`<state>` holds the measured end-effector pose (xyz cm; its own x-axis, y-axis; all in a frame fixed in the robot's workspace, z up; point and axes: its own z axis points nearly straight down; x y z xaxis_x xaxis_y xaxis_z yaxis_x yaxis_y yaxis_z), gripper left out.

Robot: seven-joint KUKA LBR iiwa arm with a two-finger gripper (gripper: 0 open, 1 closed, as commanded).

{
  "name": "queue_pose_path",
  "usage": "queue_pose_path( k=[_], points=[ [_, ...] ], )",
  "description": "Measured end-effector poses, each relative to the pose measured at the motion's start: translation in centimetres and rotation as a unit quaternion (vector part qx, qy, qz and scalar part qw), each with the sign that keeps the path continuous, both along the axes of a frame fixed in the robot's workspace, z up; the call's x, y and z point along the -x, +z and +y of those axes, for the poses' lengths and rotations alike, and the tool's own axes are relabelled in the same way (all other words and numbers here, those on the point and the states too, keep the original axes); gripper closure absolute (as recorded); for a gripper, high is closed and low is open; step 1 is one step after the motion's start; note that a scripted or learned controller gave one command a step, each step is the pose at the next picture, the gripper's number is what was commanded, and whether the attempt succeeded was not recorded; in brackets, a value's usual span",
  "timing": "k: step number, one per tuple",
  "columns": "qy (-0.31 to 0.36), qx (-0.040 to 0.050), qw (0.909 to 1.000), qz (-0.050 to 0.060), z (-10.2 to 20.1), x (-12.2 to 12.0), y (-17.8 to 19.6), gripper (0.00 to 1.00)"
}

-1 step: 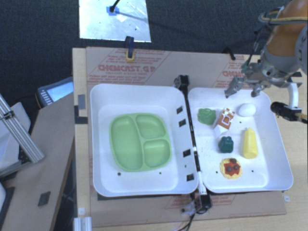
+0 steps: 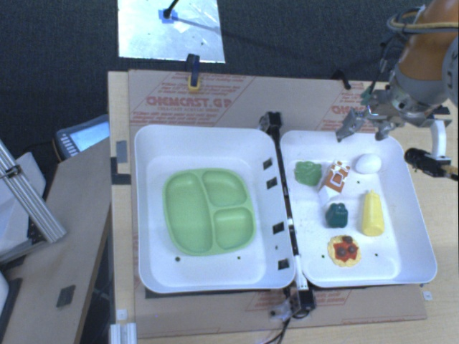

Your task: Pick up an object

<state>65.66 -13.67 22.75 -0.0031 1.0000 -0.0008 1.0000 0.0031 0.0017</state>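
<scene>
The right bin (image 2: 412,264) holds several toy foods: a light green leafy piece (image 2: 308,173), an orange and white carton (image 2: 335,178), a white egg (image 2: 368,163), a dark green pepper (image 2: 336,214), a yellow bottle (image 2: 372,213) and a small pizza (image 2: 344,250). My gripper (image 2: 367,127) hangs over the far edge of that bin, above and behind the egg and carton. Its fingers are spread apart with nothing between them.
The left bin (image 2: 150,264) carries a green divided plate (image 2: 209,211). Black clips run along the seam between the two bins. A cardboard sheet lies under both bins, and a foil sheet (image 2: 171,20) lies beyond the bench.
</scene>
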Motion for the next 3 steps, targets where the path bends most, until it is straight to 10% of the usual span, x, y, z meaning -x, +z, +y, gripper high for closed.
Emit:
queue_pose_path(
  k=[3],
  points=[
    [0.001,-0.0004,1.0000,0.000,-0.5,-1.0,-14.3,0.00]
  ],
)
